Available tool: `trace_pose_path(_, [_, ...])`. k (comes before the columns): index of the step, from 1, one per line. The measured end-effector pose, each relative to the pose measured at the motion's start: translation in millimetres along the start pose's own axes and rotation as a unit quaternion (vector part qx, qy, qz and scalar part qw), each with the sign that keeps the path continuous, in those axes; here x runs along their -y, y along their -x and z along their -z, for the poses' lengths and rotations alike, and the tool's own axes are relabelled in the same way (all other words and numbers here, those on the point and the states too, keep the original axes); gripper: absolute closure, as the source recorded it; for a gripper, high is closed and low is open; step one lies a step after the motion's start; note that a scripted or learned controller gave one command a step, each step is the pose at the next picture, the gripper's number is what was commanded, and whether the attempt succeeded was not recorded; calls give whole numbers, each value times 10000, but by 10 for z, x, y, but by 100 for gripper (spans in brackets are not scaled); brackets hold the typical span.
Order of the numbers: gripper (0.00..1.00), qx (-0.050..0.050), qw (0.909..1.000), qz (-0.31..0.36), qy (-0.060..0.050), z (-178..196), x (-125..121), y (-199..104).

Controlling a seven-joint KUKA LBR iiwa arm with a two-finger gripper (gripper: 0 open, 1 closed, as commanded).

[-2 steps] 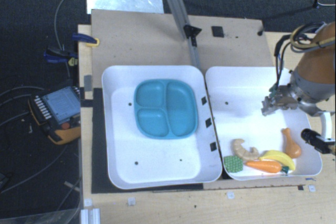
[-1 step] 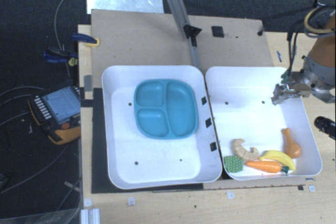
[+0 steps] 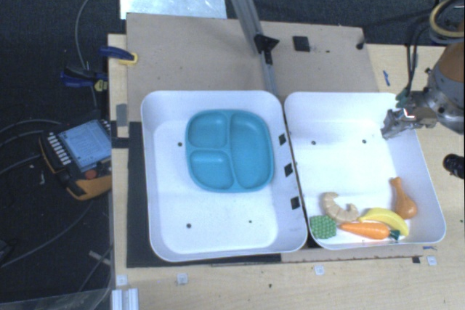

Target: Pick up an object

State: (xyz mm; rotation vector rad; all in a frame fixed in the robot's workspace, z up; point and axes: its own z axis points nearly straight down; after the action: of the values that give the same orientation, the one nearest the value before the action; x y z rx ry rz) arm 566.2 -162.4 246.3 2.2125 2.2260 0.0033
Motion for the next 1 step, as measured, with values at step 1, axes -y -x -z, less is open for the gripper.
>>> trace_pose_path(1, [100, -7, 10000, 22, -7, -21, -53, -600])
